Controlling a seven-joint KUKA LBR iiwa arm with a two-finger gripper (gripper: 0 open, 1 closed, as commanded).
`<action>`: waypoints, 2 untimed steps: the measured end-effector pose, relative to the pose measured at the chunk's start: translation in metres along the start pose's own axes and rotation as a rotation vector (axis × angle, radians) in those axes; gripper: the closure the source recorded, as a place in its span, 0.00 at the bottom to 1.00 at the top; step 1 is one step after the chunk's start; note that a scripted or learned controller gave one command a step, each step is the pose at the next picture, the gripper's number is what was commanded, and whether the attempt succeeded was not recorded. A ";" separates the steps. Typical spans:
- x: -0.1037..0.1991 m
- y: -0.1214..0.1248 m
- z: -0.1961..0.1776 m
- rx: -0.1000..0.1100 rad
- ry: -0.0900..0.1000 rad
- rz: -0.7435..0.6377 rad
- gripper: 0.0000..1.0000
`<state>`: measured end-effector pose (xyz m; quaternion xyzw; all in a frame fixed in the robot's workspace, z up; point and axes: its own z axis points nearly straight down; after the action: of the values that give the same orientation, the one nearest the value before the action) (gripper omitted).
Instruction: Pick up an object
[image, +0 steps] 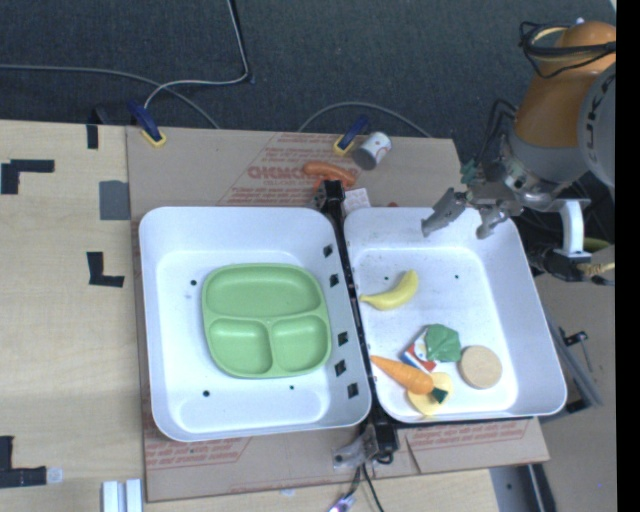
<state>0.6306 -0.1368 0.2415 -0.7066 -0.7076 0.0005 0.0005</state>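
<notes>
**Ann:** Camera view looks down on both bins, and the gripper (464, 219) hangs over the far rim of the right bin (520, 300), fingers spread apart, nothing between them.

**Ben:** Agreed, wide open. Below it, in the middle of that bin, lies a yellow banana (392, 291), well apart from the fingers.

**Ann:** Nearer us, a cluster: an orange carrot (402, 373) at a slant, a green leafy piece (441, 343) just beside it, and a round tan biscuit (481, 366) to the right.

**Ben:** A small yellow piece (430, 397) is touching the carrot's end. I can't tell what it is.

**Ann:** Over in the left bin (165, 300), a green divided plate (266, 319) sits flat in the centre.

**Ben:** And the arm (560, 110) reaches in from the right, orange band showing.
</notes>
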 end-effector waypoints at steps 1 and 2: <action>0.010 0.022 0.155 -0.005 0.000 -0.001 0.00; 0.010 0.003 0.155 -0.005 -0.002 -0.001 0.00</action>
<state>0.6336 -0.1270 0.0865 -0.7063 -0.7079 -0.0005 -0.0022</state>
